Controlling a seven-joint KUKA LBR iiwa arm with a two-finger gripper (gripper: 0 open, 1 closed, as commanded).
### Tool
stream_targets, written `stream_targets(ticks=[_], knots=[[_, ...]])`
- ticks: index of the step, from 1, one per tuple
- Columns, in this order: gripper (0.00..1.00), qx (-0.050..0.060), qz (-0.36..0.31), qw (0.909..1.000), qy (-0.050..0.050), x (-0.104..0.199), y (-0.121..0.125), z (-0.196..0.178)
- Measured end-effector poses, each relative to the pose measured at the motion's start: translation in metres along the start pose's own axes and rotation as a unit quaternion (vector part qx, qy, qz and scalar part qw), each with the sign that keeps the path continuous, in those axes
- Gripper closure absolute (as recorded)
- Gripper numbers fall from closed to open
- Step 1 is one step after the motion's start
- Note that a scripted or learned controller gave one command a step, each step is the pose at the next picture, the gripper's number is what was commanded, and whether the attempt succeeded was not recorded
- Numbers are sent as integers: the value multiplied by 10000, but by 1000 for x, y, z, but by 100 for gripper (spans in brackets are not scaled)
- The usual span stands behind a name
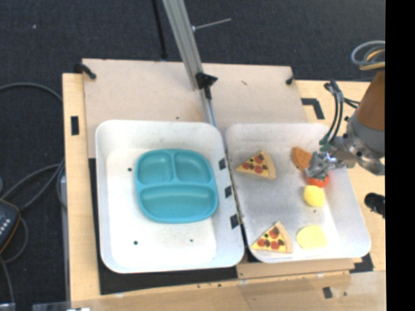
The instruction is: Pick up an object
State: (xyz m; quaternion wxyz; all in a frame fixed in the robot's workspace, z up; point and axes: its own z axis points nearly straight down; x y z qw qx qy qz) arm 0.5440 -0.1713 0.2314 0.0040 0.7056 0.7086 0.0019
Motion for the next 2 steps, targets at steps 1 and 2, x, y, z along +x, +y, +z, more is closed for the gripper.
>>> stream_targets(ticks=[1, 2], knots=[[100, 23, -3, 10000, 8, -1, 1, -16], [100, 28, -19, 10000, 21, 54, 4, -22]])
